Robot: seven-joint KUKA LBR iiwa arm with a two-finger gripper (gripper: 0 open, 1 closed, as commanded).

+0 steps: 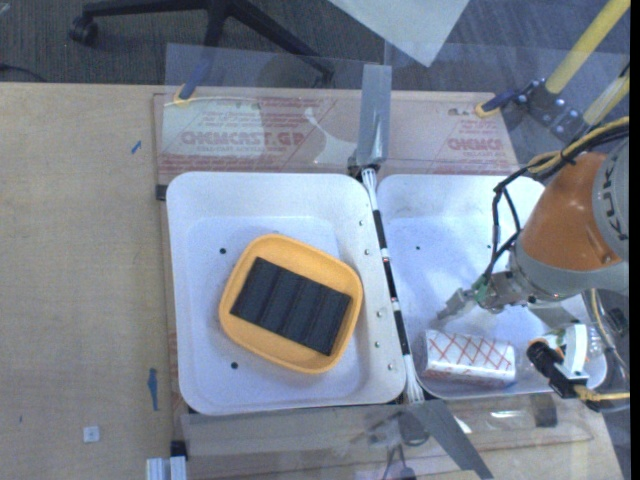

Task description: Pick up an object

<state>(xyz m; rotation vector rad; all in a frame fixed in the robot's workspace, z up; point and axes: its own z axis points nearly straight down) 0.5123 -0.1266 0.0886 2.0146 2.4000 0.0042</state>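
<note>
left bin (200,218): shallow white plastic, rounded corners, smooth matte floor with a few small dark dots.
left bin contents: yellow tray (290,302), rounded-square, glossy plastic rim, tilted on the bin floor; dark ribbed pad (291,306) fills its middle, black-grey, four parallel strips running across it.
tray axis: strips' long sides run near-left to far-right at a slant; the whole tray is rotated against the bin walls.
right bin (430,218): same white shallow plastic, slightly shinier floor, touching the left bin along a centre seam.
right bin contents: box (470,357), small oblong carton, white with a red criss-cross lattice print, lying flat at the near edge of the bin.
box axis: long axis runs left-right, roughly parallel to the bin's near wall, right end tipped a little nearer.
gripper (452,307): thin grey metal fingers pointing left and down into the right bin, just above and beside the box's left end; not on the box.
jaws: cannot tell whether spread or pressed together; too small and blurred.
arm (570,228): orange band, grey body, black cables looped around it.
bench (70,268): pale wood-tone board, flat.
</note>
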